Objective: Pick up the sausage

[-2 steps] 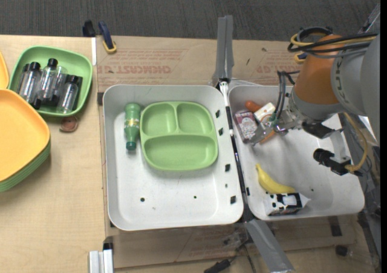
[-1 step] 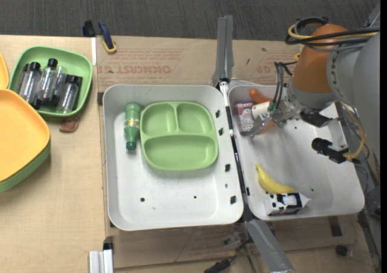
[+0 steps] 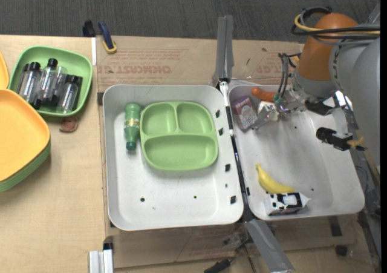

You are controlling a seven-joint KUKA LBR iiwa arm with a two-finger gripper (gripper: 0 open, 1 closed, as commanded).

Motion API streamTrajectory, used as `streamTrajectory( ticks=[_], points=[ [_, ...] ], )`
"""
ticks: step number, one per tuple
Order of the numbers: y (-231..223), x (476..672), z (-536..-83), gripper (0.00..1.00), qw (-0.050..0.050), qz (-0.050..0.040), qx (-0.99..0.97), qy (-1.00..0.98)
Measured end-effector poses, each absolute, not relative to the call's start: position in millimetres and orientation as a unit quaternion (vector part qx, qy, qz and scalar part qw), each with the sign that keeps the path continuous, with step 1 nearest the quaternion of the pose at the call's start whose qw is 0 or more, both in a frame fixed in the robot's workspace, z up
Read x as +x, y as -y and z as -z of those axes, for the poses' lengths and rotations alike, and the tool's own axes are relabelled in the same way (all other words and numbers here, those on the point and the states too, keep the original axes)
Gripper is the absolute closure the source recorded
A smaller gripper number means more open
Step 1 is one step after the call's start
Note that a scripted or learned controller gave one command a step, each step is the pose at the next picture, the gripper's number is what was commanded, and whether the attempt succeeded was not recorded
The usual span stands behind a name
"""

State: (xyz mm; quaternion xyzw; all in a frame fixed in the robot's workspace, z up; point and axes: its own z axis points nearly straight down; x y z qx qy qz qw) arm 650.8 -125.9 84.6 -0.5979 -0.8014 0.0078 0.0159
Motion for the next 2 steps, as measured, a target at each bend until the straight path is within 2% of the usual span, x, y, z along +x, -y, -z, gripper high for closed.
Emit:
streamTrajectory(
  ticks=[1,2],
  points=[
    [127.8,650.7,-93.2,1.0,0.014,-0.0096,-0.597,0.802],
    [130.9,649.7,-84.6,1.0,0.016,-0.0107,-0.675,0.738]
  ],
)
